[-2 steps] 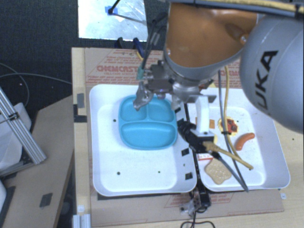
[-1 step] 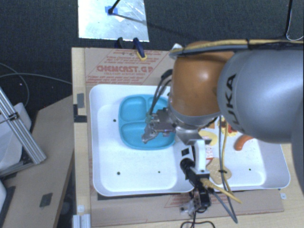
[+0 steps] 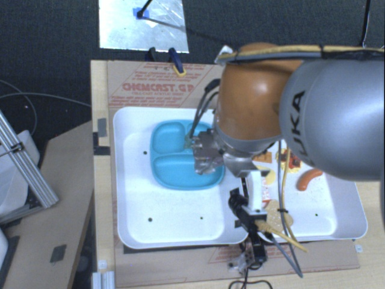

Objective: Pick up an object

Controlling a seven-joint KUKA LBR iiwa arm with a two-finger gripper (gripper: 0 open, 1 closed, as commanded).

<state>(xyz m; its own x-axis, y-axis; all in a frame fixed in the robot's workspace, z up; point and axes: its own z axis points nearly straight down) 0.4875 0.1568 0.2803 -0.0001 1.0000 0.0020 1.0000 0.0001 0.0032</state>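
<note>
A blue divided plate (image 3: 174, 161) lies in the left white bin (image 3: 174, 221), toward its far right part. My gripper (image 3: 204, 160) hangs low over the plate's right edge, under the orange wrist band; the arm's bulk hides what is below it. In the right bin (image 3: 343, 215), an orange-red sausage (image 3: 310, 178) lies right of the arm. Small yellow and orange pieces (image 3: 266, 160) show just beside the wrist. A tan object (image 3: 281, 217) sits near that bin's front edge.
The big grey arm covers most of the right bin's far half. A cardboard sheet (image 3: 156, 83) lies under and behind both bins. A shiny square panel (image 3: 141, 14) sits beyond it. Bare white floor fills the left bin's front half.
</note>
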